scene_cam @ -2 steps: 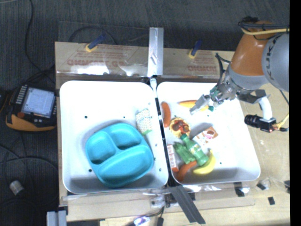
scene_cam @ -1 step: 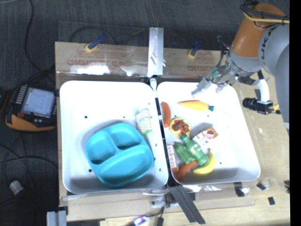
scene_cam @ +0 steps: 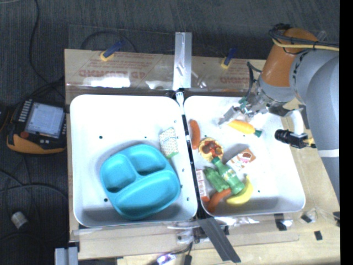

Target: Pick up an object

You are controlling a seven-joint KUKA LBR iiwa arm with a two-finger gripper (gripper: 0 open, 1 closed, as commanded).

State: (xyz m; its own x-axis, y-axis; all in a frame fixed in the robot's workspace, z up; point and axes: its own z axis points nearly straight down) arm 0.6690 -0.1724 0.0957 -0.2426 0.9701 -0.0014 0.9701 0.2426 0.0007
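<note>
Dark grey carpet surrounds the bench point(scene_cam: 83, 65), which carries two shallow white bins side by side, one left bin point(scene_cam: 88, 148) and one right bin point(scene_cam: 287, 170).

Left bin contents, count 2: one blue divided plate point(scene_cam: 140, 181) with three compartments, lying toward the near side; one small patterned packet point(scene_cam: 169, 142) at the plate's far right edge, close to the wall between the bins.

Right bin contents, clustered along its left half: one red sausage point(scene_cam: 194, 131) lying lengthwise near the dividing wall; one round brown-and-yellow toy food piece point(scene_cam: 210, 147) just beside it; one green bottle-shaped item point(scene_cam: 226, 175) lying tilted; one small white-and-red carton point(scene_cam: 242, 158) touching the green item's far end; one banana point(scene_cam: 242, 195) at the near edge of the cluster; one orange-red piece point(scene_cam: 218, 199) beside the banana; one flat red-printed packet point(scene_cam: 201, 184) against the dividing wall. One more yellow-orange piece point(scene_cam: 242, 127) lies apart from the cluster, toward the far right of the bin.

Arm enters from the right, orange band point(scene_cam: 281, 62) visible above the wrist. Gripper point(scene_cam: 242, 112) sits low over the far part of the right bin, just above the yellow-orange piece. Finger state: cannot tell. Nothing visibly held between them.

One handheld controller point(scene_cam: 38, 123) with screen lies on the carpet left of the bench.
</note>
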